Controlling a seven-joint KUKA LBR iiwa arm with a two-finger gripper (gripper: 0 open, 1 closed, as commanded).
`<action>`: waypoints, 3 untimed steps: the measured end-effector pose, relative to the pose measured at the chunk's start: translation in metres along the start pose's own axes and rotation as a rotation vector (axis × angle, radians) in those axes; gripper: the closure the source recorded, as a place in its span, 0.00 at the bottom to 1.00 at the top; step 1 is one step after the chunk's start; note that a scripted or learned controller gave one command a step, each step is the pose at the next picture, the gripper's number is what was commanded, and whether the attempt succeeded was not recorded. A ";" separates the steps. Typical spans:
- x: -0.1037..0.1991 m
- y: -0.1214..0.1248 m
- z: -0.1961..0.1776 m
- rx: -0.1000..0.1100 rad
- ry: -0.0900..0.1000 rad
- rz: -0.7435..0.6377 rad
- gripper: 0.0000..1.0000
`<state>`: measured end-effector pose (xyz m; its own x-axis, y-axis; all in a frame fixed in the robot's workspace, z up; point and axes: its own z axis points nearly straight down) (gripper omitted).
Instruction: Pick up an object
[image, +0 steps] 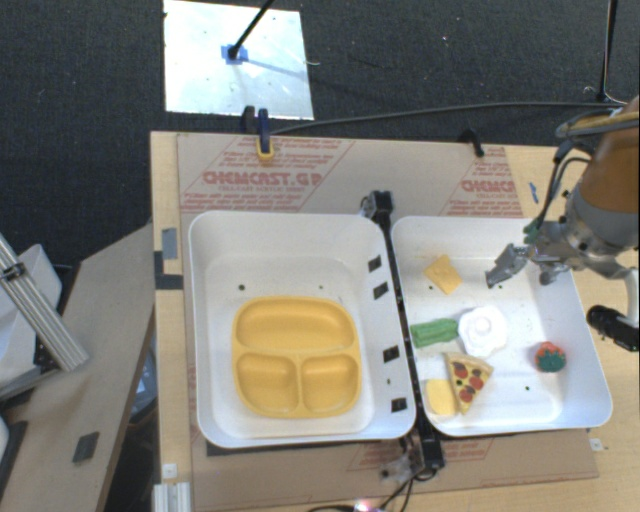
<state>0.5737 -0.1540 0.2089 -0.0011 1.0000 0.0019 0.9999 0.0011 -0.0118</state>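
Pizza slice (467, 379) in right bin (590, 400) | claw (527, 268) — spread wide, nothing held | cardboard-topped bench (330, 170) — dark carpet (80, 110)

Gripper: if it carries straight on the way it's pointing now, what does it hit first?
The gripper points left and down; the yellow block looks first in line, though depth is unclear and it may meet the right bin's floor sooner.
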 end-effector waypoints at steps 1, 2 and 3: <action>0.001 0.003 -0.008 -0.013 -0.002 -0.003 0.00; -0.006 0.006 0.050 -0.013 -0.002 -0.001 0.00; -0.007 0.001 0.109 -0.012 -0.001 -0.001 0.00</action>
<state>0.5734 -0.1611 0.1002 -0.0016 1.0000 0.0004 1.0000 0.0016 0.0002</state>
